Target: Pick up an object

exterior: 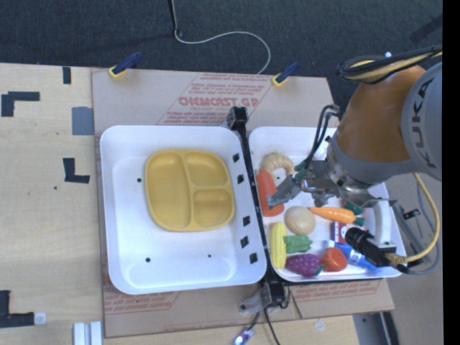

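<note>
The gripper (287,190) hangs low over the right bin (388,268), its dark fingers spread, nothing visibly between them, just right of a red toy pepper (267,190). The arm (381,121) hides the bin's far right. Nearby lie a carrot (332,213), grapes (304,265) and corn (277,244). The left bin (122,264) holds a yellow divided plate (190,189).

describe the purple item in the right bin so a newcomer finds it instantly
Start at the right bin, the one crowded with toy food. Go to its near edge, where the purple grapes sit between the yellow corn and a red tomato. They are the bin's sole purple, bumpy cluster.
</note>
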`<state>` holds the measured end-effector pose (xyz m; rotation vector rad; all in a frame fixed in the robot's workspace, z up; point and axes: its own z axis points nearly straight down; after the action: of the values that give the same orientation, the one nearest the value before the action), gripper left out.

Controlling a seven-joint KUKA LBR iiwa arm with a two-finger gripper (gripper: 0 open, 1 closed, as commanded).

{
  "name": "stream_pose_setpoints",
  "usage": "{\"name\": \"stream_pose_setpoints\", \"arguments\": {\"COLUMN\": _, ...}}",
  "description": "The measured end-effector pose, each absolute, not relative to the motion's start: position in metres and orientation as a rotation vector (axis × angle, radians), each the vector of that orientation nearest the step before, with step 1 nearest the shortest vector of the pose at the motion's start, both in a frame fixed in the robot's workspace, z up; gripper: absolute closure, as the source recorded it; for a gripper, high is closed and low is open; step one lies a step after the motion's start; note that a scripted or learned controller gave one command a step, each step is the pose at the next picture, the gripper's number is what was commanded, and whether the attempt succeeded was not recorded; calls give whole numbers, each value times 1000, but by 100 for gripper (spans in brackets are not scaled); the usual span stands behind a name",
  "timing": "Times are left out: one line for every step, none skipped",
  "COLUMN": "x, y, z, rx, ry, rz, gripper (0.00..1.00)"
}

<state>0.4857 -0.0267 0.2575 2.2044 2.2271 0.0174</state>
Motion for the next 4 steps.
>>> {"name": "stream_pose_setpoints", "arguments": {"x": 482, "y": 68, "z": 223, "rx": 2213, "ry": 2238, "rz": -4, "gripper": 0}}
{"name": "stream_pose_setpoints", "arguments": {"x": 482, "y": 63, "z": 234, "rx": 2221, "ry": 2228, "rz": -7, "gripper": 100}}
{"name": "stream_pose_setpoints", "arguments": {"x": 484, "y": -41, "z": 311, "rx": 2226, "ry": 2205, "rz": 3, "gripper": 100}}
{"name": "stream_pose_setpoints", "arguments": {"x": 481, "y": 31, "z": 220, "rx": 2221, "ry": 2235, "rz": -11, "gripper": 100}}
